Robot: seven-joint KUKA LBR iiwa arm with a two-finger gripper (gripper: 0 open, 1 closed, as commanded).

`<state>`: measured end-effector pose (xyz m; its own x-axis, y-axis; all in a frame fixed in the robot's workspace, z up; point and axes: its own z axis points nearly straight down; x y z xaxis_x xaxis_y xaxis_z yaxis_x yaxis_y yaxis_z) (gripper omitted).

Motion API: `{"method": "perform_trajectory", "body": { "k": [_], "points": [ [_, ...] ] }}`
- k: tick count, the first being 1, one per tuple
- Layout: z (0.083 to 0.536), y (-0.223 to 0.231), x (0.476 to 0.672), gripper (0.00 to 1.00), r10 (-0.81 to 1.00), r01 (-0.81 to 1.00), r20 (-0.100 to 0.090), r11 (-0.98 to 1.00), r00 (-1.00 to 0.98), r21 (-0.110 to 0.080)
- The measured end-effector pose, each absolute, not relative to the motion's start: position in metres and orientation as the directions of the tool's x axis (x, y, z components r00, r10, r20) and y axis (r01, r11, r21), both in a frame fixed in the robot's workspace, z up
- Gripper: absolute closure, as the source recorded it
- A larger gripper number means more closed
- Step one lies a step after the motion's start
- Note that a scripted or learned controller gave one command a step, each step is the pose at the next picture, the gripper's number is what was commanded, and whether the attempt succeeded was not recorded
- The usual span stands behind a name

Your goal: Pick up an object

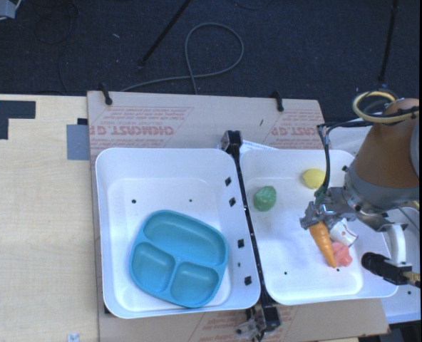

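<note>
Blue tray (178,257), three-sectioned, lies in the left bin (118,184), towards its front. Across the black divider (243,219), the right bin (282,276) holds a green lump (264,197) near its left side, a yellow ball (313,177) towards the back, and an orange carrot (323,243) with a pink piece (343,257) just beside its tip. The arm (386,159) covers the bin's right side. The gripper (321,216) sits at the carrot's upper end; whether it is spread or pinching the carrot, I cannot tell.
</note>
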<state>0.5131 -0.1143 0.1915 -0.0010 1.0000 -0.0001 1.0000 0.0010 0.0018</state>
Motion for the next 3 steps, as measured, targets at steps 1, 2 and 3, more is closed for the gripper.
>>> {"method": "perform_trajectory", "body": {
  "k": [1,2,3],
  "points": [
    [0.243,-0.115,0.514,1.00,1.000,1.000,0.000,0.001,-0.001,0.002],
    [0.230,-0.065,0.522,1.00,1.000,1.000,0.002,0.002,-0.002,-0.005],
    [0.233,-0.010,0.517,1.00,1.000,1.000,0.003,0.005,-0.005,-0.005]
  ]
}}
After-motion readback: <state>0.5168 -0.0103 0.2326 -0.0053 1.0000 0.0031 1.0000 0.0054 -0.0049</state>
